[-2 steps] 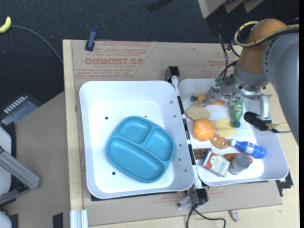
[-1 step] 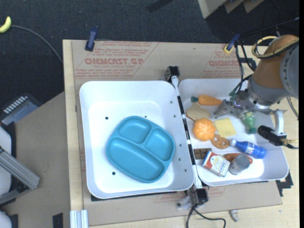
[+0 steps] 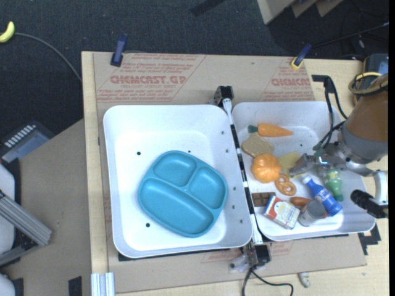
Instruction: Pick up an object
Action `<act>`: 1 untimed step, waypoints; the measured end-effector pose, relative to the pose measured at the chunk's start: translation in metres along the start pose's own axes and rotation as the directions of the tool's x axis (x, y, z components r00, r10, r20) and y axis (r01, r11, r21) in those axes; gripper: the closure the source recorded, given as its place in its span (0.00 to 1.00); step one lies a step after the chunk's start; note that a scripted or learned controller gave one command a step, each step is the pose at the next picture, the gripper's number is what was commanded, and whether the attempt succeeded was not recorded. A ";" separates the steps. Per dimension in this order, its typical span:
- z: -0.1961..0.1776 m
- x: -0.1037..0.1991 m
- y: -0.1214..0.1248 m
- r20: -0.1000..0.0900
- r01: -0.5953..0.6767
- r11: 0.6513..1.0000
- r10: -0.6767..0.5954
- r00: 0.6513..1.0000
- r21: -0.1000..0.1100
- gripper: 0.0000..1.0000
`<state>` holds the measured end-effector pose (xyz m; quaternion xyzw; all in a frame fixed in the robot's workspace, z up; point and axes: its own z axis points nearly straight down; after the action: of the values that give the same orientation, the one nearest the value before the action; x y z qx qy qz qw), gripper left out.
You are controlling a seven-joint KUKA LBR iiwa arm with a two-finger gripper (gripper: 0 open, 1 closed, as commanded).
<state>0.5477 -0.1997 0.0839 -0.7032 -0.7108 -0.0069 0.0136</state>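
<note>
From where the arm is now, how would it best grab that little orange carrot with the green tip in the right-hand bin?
The orange toy carrot lies flat, running left to right near the far wall of the right white bin. I would come straight down from above and pinch across its thick middle, fingers on its near and far sides. The space around it looks open, though the far wall is close.

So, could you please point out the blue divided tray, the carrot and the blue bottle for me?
blue divided tray [image 3: 182, 193], camera view, middle of the tray where its dividers meet.
carrot [image 3: 274, 130], camera view, middle of its orange body.
blue bottle [image 3: 322, 195], camera view, middle of its body.
</note>
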 end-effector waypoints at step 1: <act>-0.012 -0.006 0.000 0.020 -0.002 1.000 0.003 1.000 -0.010 1.00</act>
<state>0.5481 -0.2064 0.0953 -0.7042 -0.7100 -0.0036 0.0031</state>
